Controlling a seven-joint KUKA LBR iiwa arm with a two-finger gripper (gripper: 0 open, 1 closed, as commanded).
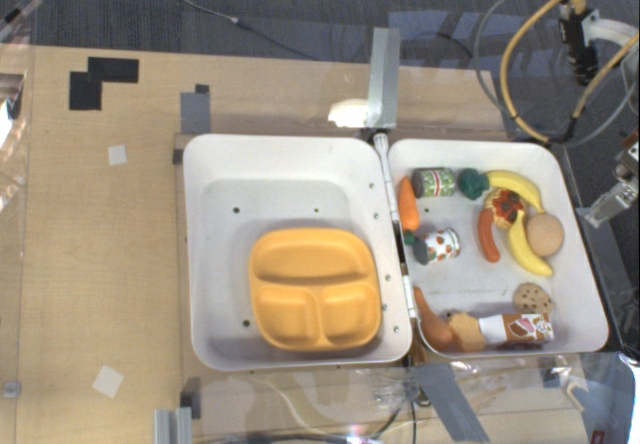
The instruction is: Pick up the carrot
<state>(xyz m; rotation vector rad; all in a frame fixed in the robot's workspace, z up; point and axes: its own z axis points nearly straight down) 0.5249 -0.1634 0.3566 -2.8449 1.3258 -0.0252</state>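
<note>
Two white bins are seen side by side on the wooden bench. In the left bin (215, 232) a yellow divided tray (314, 287) lies flat. In the right bin (565, 232) the carrot (408, 204) is laid along the left wall, green end nearest a small can (441, 246). A green-labelled can (434, 182), bananas (520, 217), a sausage (488, 234), an egg (544, 233) and a cookie (533, 298) are scattered nearby. Arm parts are visible at the right edge.
</note>
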